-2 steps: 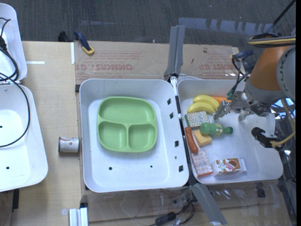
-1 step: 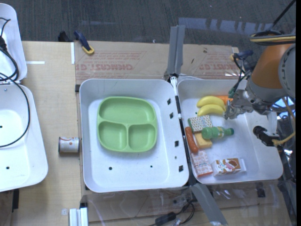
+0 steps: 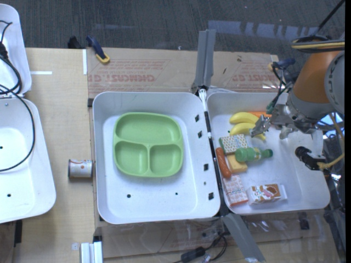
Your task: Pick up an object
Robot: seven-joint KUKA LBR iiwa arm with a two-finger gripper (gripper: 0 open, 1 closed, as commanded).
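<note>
Broadly, we see the worktop (image 3: pixel 60 70) carrying two shallow white bins side by side: the left bin (image 3: pixel 104 147) holds a green divided plate (image 3: pixel 148 144), and the right bin (image 3: pixel 307 190) holds the small items. From the right the arm (image 3: pixel 321 78), grey with its orange band, reaches in over the right bin's far side, its wrist bent down and leftward so that the end effector (image 3: pixel 262 126) hangs just beside the right end of the bananas (image 3: pixel 244 123); we cannot tell whether its fingers are parted or closed, and we see nothing between them. The bananas lie near the bin's far left corner, their long axis running roughly left to right. Below them the green bottle (image 3: pixel 253 154) lies on its side, long axis also left to right, its cap pointing right. A checkered packet (image 3: pixel 233 143) sits just left of the bottle, a yellow block (image 3: pixel 237 164) touches the bottle from below, and an orange sausage-like piece (image 3: pixel 222 163) runs top to bottom along the bin's left wall. Nearer the front lie a red-and-white packet (image 3: pixel 235 189) and a brown-and-white carton (image 3: pixel 267 193). On the worktop left of the bins rests a small can (image 3: pixel 80 169), lying on its side.
</note>
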